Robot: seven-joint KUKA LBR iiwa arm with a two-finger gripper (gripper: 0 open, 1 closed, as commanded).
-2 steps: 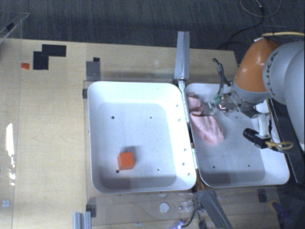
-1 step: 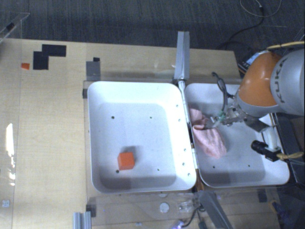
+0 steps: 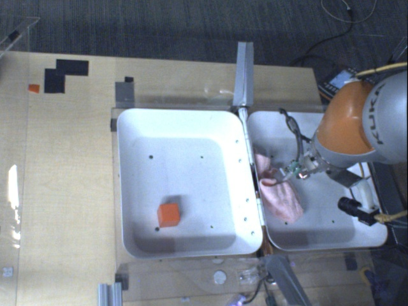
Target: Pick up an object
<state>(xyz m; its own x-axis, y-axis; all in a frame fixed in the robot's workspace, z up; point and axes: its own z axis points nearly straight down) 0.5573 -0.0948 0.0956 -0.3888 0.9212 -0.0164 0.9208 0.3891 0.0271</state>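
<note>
The grey arm (image 3: 382, 116) with its orange band (image 3: 344, 123) reaches in from the right over the right bin (image 3: 331, 234). Its gripper (image 3: 294, 169) sits low in that bin, just at the upper edge of a pink cloth (image 3: 280, 196). The cloth lies crumpled against the bin's left wall, next to the divider between the two bins, and trails down toward the bin's middle. The gripper's tip meets the cloth's top fold, but whether the jaws are spread, pressed together or pinching the fabric cannot be told from this view; the parts there are small and tangled with cables.

In the left bin (image 3: 137, 139) a small orange block (image 3: 169, 215) rests on the floor toward the lower middle, well apart from the cloth and the gripper. Both bins stand side by side on the pale wooden table (image 3: 64, 171). Near the table's upper left corner lie black patches (image 3: 64, 73) and a tiny orange square (image 3: 34, 88). A black cable (image 3: 344, 8) loops on the dark floor beyond the table, upper right.
</note>
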